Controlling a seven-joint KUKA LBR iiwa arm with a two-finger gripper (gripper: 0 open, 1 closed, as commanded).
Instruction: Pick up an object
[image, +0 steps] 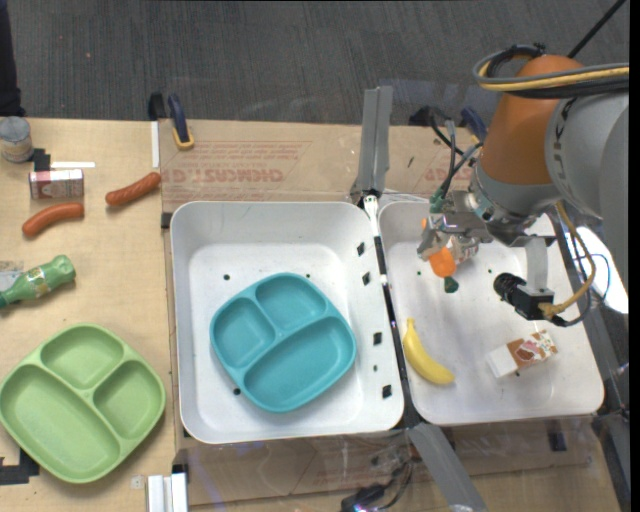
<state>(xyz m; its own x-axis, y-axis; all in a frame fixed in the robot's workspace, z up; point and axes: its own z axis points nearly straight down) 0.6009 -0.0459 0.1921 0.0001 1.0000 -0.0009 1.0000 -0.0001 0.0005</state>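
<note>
Camera view looks down on the gripper (441, 250) over the right bin (575, 395), its fingers closed on an orange carrot (442, 263) lifted above the bin floor. A banana (424, 355) and a small carton (524, 354) lie nearer the front, and a teal divided plate (283, 341) sits in the left bin (190, 300).

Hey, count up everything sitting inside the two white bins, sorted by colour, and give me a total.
Teal: 1, the divided plate in the left bin.
Yellow: 1, the banana in the right bin.
Orange: 1, the carrot-like piece at the gripper.
Brown and white: 1, the small carton.
Total: 4
</note>
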